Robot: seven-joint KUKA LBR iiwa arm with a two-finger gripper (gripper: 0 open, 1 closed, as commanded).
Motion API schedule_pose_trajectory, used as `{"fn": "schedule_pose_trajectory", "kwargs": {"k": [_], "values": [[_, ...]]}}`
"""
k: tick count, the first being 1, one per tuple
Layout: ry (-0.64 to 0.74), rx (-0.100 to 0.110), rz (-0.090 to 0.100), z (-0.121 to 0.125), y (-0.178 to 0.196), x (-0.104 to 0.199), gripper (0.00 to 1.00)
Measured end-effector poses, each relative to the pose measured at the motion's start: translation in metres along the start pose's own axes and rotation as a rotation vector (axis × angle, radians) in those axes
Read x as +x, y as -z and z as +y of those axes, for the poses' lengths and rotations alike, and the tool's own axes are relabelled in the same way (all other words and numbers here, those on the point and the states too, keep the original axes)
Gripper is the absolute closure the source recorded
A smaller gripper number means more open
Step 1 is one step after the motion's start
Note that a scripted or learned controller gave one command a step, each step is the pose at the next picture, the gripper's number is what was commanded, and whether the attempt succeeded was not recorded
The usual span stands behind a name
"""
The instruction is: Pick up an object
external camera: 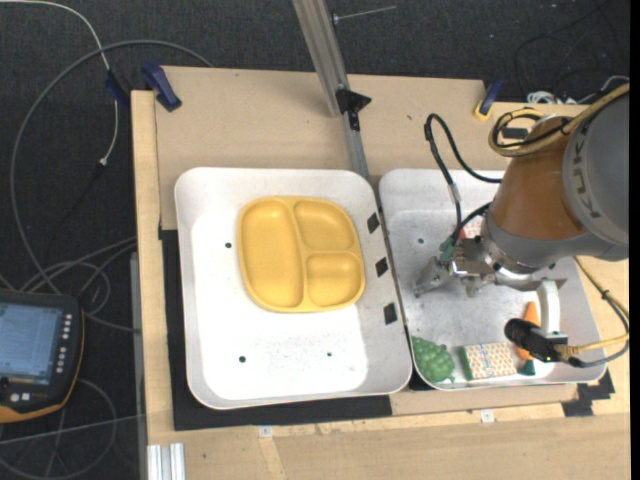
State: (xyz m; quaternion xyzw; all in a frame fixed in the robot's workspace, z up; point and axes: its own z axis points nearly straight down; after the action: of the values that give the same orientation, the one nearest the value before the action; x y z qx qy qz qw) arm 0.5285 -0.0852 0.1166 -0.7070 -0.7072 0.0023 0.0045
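The hand [432, 278], its grip impossible to tell, hangs over the right bin [400, 193], well apart from the toys [470, 361] crowding the bin's near edge, so a grab could miss.

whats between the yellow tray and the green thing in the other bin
In the camera view, bare white floor of the left bin, then the two bins' adjoining rims, lie between the yellow tray and the green object.

A robotics lab: a plywood bench [250, 118] on dark carpet, loose cables [60, 268], and a teach pendant [35, 353] lying beside it.
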Motion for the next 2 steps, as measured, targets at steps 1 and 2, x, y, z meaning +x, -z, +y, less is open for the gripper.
{"fn": "schedule_pose_trajectory", "kwargs": {"k": [1, 2], "values": [[0.0, -0.01, -0.001, 0.002, 0.015, 0.0, 1.0], [0.001, -0.016, -0.004, 0.008, 0.064, -0.009, 1.0]]}}
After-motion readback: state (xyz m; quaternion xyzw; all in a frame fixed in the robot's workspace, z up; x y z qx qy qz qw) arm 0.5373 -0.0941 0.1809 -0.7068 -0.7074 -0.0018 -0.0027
